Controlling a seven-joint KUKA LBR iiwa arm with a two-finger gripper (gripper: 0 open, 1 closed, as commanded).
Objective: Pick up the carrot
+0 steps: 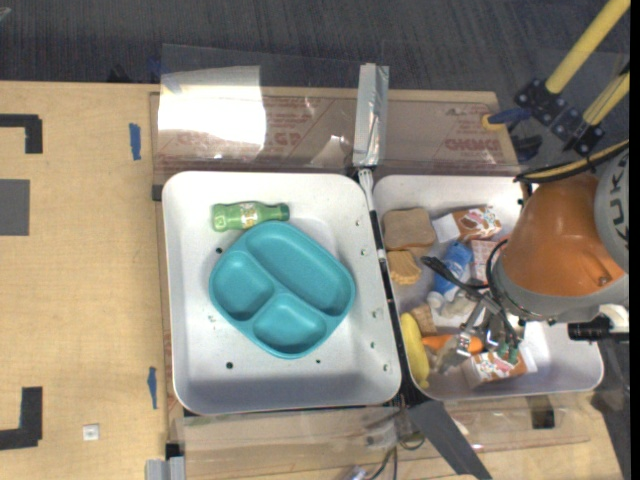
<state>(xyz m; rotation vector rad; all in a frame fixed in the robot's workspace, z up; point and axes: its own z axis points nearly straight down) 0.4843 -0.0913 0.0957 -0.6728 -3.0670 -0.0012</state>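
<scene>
The carrot (440, 343) is a small orange piece lying in the right bin (575, 373) near its front left, beside a yellow banana (413, 348). My gripper (478, 346) hangs low over the carrot's right end, reaching in from the right under the arm's orange band (555, 238). The gripper's dark body hides part of the carrot, and I cannot make out whether the carrot is held.
Around the gripper in the right bin are bread slices (408, 228), a blue-and-white item (455, 260) and small packets (478, 223). In the left bin (190, 298) are a teal divided plate (283, 286) and a green bottle (248, 214). A ridge (378, 268) separates the bins.
</scene>
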